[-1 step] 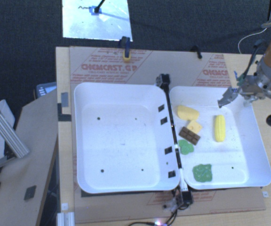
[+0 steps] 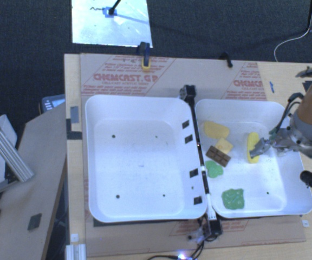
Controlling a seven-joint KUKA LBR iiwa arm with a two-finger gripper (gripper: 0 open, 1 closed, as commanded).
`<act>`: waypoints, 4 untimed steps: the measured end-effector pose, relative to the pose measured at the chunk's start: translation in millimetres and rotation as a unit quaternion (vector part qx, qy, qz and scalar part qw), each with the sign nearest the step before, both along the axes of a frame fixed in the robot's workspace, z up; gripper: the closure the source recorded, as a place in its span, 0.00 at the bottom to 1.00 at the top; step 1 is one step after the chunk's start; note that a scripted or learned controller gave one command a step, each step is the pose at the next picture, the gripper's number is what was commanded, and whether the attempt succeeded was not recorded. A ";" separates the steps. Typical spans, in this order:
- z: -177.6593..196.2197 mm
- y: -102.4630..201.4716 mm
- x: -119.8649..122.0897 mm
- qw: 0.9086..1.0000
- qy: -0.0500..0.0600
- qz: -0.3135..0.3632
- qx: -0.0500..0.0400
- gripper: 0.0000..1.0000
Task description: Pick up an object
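The right bin [image 2: 294, 199] holds a yellow curved piece like a banana [image 2: 252, 143], a pale yellow block [image 2: 215, 129], a smaller yellow block [image 2: 224, 145], a brown chocolate-like bar [image 2: 218, 156], a small green lump [image 2: 214, 169] and a larger green lump [image 2: 233, 198]. My gripper [image 2: 258, 150] reaches in from the right and its tip sits at the lower end of the banana-like piece, touching or just beside it. Whether anything is between its fingers is too small to tell.
The left bin [image 2: 99, 145] lies beside the right one, with black clips [image 2: 188, 124] along the shared wall. The arm's grey body [image 2: 307, 129] hangs over the right bin's right rim. A cardboard sheet [image 2: 161, 75] lies under both bins.
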State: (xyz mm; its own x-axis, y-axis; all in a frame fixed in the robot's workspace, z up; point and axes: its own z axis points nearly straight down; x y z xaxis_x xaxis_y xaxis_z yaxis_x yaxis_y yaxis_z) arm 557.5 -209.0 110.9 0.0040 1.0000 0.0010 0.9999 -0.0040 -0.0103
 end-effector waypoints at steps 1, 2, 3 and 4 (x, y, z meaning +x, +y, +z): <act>-27.3 35.6 56.7 1.000 -0.007 0.006 -0.001 0.00; -14.9 33.4 55.4 1.000 -0.008 0.005 -0.001 1.00; -26.0 107.4 92.5 1.000 -0.007 0.007 0.000 1.00; 81.4 167.0 114.3 1.000 -0.012 0.007 0.000 1.00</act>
